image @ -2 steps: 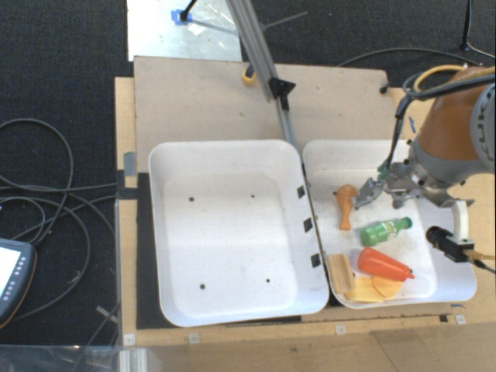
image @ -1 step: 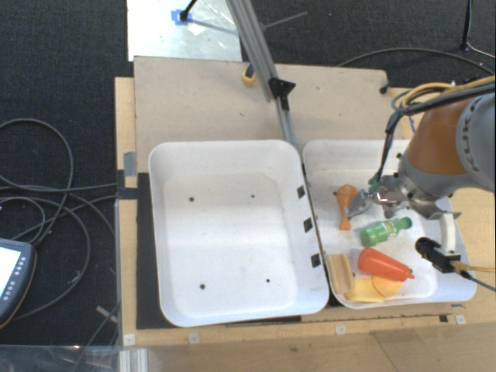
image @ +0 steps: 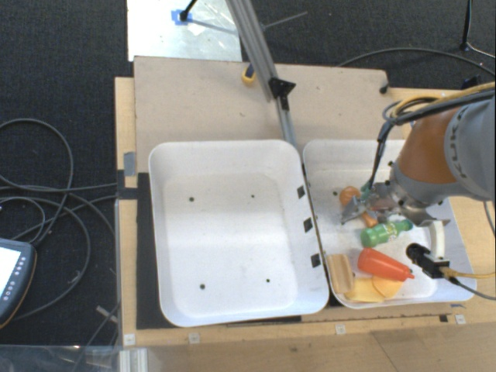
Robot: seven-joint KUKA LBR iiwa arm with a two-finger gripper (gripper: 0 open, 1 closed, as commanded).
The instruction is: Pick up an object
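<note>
My gripper [image: 358, 209] hangs low over the middle of the right bin [image: 333, 161], reaching in from the right. A small orange piece [image: 349, 194] lies just up and left of it, close to the gripper's tip; whether they touch I cannot tell. A green bottle [image: 385, 232] lies just below the gripper, on its side. Further toward the front lies a red-orange carrot-shaped toy [image: 384, 263]. Nothing is visibly held.
At the right bin's front edge lie a tan wooden block [image: 339, 273] and flat yellow pieces [image: 373, 288]. A white object [image: 437, 239] rests near its right wall. The left bin [image: 225, 231] stands alongside. A grey pole [image: 256, 37] slants in from the top.
</note>
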